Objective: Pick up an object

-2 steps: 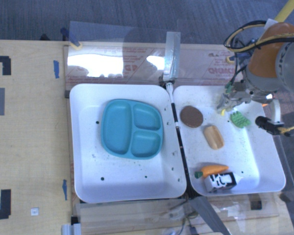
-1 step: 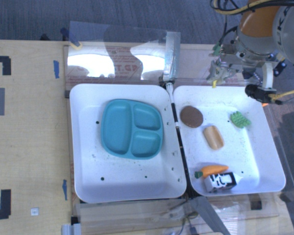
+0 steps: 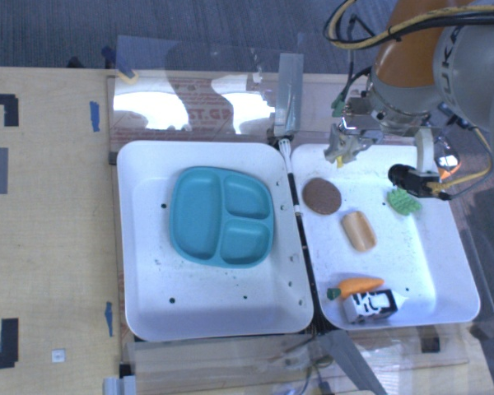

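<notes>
Wooden bench (image 3: 49, 245), two white bins. Gripper (image 3: 343, 151) hangs over right bin's (image 3: 453, 262) far-left corner; finger state unclear. Risk: descent clips the rim, missing the round brown disc (image 3: 321, 196) nearby.

No legible text. The reddish lettering on the clear plastic sheet (image 3: 199, 109) behind the bins is too blurred to read.

Teal divided plate (image 3: 222, 216); brown disc (image 3: 321, 196); tan bun (image 3: 359, 230); orange carrot (image 3: 358, 286); green leafy piece (image 3: 404, 202).
</notes>
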